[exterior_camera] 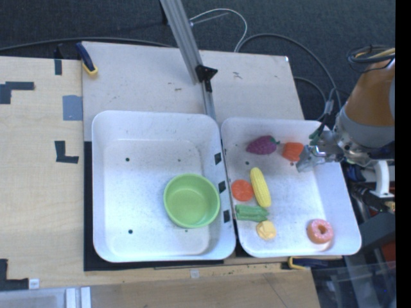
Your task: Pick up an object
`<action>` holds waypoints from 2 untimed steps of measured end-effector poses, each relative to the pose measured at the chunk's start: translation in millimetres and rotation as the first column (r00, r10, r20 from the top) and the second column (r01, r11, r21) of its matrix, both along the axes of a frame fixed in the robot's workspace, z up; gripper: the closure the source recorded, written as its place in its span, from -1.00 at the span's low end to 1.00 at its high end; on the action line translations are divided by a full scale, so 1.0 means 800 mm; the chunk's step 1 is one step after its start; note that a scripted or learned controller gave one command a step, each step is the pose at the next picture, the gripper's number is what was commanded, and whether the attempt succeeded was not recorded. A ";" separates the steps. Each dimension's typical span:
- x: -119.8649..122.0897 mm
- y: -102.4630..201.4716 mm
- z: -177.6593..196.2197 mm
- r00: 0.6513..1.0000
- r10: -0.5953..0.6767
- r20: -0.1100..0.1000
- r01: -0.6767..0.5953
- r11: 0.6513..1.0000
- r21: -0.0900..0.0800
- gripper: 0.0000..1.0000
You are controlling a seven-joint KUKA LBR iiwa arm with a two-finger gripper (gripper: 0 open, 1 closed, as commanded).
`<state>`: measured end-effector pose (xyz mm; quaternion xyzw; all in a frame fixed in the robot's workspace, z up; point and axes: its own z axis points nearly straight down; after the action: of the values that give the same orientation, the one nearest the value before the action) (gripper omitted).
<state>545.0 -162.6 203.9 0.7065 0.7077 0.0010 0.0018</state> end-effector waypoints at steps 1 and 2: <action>-0.004 0.060 -0.006 1.000 0.004 -0.007 -0.004 1.000 0.003 1.00; -0.021 0.134 0.001 1.000 0.005 -0.007 -0.005 1.000 0.004 1.00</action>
<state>528.4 -55.6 204.4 0.7046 0.7096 0.0000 -0.0020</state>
